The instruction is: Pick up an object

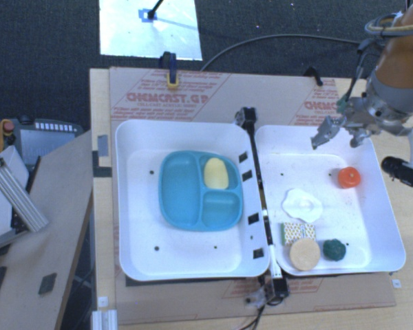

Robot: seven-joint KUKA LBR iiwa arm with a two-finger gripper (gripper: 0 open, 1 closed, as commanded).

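Here, yellow piece point(217, 173) upright, lengthwise up-down

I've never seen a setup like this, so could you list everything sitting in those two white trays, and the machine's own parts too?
Shallow white bins: two, side by side on the bench.
Blue plastic divided plate: one, left bin.
Yellow rounded object: one, lying in the plate's upper right compartment.
Small orange round object: one, right bin, right side.
White flat object: one, right bin, middle.
Tan round disc: one, right bin, near edge.
Dark green lump: one, right of the disc.
Gripper: one, grey, above the right bin's far edge, holding nothing.
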